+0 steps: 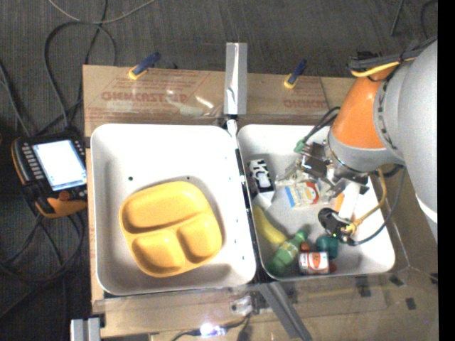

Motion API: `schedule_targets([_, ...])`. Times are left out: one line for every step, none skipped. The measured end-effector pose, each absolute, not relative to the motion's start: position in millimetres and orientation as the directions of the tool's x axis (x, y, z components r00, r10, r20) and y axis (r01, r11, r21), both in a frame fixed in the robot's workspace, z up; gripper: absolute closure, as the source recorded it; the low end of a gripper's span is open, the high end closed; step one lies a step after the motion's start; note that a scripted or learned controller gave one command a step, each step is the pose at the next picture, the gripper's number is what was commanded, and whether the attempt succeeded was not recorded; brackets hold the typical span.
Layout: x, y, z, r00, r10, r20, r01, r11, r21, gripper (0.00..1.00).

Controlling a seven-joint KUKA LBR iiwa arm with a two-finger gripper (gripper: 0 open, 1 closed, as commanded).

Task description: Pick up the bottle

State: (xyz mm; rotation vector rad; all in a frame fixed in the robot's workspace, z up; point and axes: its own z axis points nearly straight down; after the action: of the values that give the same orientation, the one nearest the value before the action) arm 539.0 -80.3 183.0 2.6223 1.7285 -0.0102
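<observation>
The worktop (pixel 142 98) holds two white bins side by side. The left bin (pixel 106 155) holds a yellow tray (pixel 170 226) with three dips in it. The right bin (pixel 380 254) is the one with the small things.

The bottle (pixel 286 252) is green and lies on its side near the front wall of the right bin. A yellow banana (pixel 266 224) lies just behind the bottle, close to the wall between the bins. A small can (pixel 313 263) with a red and white label sits just beside the bottle, toward the arm's side. A dark green round thing (pixel 326 245) sits just behind the can. A small black and white box (pixel 260 175) lies behind the banana.

The grey and orange arm (pixel 370 119) reaches over the right bin. The end effector (pixel 313 183) hangs above the middle of this bin, behind the bottle and apart from it. A clear packet (pixel 302 192) with blue and orange marks is at its tip. Whether the end effector is open or closed cannot be told from this view
</observation>
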Motion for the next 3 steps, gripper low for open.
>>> schedule_targets([552.4, -108, 101, 0.347, 0.938, -0.003, 0.938, -0.347, -0.004, 0.0])
schedule_targets([488.7, -134, 91, 0.017, 1.0, -0.004, 1.0, -0.017, 0.016, 0.0])
schedule_targets([488.8, -133, 100, 0.017, 1.0, -0.002, 1.0, -0.017, 0.016, 1.0])
